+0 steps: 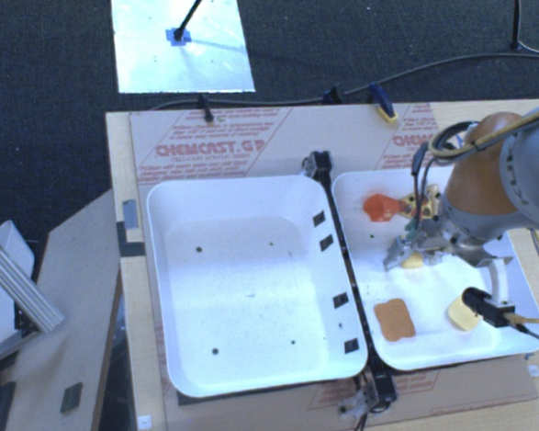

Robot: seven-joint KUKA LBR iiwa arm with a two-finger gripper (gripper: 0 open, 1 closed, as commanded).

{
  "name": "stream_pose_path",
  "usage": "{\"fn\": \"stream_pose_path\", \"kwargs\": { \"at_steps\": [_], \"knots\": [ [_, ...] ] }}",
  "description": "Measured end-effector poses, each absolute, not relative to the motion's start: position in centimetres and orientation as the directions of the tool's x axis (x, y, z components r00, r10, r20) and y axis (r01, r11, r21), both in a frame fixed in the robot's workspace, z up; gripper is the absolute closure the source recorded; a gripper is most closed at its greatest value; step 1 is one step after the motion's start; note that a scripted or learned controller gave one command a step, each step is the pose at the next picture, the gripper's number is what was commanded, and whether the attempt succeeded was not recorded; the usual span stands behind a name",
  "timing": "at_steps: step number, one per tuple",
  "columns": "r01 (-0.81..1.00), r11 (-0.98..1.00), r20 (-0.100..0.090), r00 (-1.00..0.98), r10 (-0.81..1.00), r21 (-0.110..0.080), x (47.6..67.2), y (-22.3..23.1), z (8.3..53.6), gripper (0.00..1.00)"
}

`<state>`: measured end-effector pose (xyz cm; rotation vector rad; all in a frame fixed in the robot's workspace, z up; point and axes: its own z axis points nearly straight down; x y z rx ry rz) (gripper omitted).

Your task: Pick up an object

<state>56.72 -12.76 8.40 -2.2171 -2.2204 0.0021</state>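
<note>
Brown slab [395, 320] upright-ish, long axis near-far.

Smooth white plastic bins on a printed board worktop, seen from above.

The two bins [247, 285] look like smooth, slightly glossy white plastic. The worktop [246, 138] under them appears to be pale, matt board with red lettering. A shiny, reflective metal-looking sheet [182, 41] lies beyond it on dark, rough-textured carpet [40, 88]. The arm [497, 180] has a smooth grey shell and a glossy orange band. In the right bin, an orange-brown piece [395, 319] looks matt, and a pale yellow piece [461, 314] looks smooth.
</note>
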Motion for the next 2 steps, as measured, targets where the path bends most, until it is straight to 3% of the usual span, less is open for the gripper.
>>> {"fn": "stream_pose_path", "kwargs": {
  "at_steps": [1, 2],
  "knots": [
    [1.000, 0.000, 0.002, 0.000, 1.000, -0.003, 49.1, -9.3, 8.5, 0.00],
    [1.000, -0.002, -0.009, 0.002, 1.000, 0.014, 57.4, -17.6, 13.2, 0.00]
  ]
}}
